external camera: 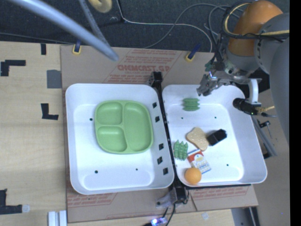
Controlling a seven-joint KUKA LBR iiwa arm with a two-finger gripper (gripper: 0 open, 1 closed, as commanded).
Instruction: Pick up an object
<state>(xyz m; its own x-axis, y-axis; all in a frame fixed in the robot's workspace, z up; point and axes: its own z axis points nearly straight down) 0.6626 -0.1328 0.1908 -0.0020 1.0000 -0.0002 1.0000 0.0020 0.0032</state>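
Note:
My gripper (206, 87) hangs over the far edge of the right bin (244, 140), just up and right of a small green ridged piece (191, 103), with nothing seen in it. Lower in the same bin lie a slice of bread (197, 137), a black block (216, 137), a second green ridged piece (180, 149), a small red and white carton (199, 162) and an orange (192, 175). The bread, the black block and the carton lie close together.
In the left bin (80, 126) sits a green divided plate (124, 126). A black clip row runs along the wall between the two bins (161, 126). Cables (188, 13) trail over the bench behind the bins.

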